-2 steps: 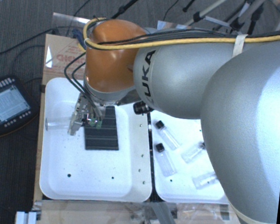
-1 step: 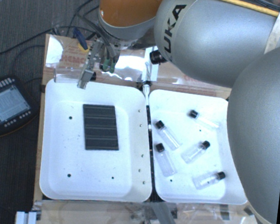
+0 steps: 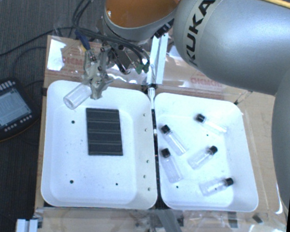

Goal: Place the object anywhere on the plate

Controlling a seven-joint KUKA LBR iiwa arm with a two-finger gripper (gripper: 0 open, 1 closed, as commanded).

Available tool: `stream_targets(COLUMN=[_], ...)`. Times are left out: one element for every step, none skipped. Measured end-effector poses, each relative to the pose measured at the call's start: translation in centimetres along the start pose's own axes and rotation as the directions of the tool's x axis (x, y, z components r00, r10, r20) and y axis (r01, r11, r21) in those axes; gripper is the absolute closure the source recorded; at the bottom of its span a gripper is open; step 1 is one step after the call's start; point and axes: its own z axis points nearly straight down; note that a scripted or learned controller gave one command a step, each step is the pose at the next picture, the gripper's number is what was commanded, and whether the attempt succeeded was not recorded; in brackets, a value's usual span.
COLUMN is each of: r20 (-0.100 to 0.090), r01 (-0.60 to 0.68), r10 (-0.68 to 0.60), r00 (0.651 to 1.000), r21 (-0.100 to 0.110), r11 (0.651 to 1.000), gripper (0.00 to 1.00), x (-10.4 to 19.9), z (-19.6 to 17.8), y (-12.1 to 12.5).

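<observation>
The pincer (image 3: 97, 83) is clamped on a clear vial (image 3: 77, 96) at the upper left, up-left of the dark ridged plate (image 3: 104, 131). Dropped now, it could miss or roll.

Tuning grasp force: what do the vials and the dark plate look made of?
Vials: clear glass or plastic, glossy, bin floor shows through; black caps, likely plastic. The vial at the gripper looks the same. Plate: dark, matte, ribbed, perhaps rubber or plastic.
</observation>
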Motion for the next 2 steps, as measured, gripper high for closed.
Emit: stream_targets(r20=[-0.001, -0.001], r01=[0.067, -0.416], r10=[-0.067, 0.416], r00=[0.998, 0.909], r21=[0.001, 0.002], r11=[0.998, 0.909], gripper=[1.00, 1.00], x=[4.0, 4.7], z=[-5.4, -9.7], y=[2.4, 2.7])
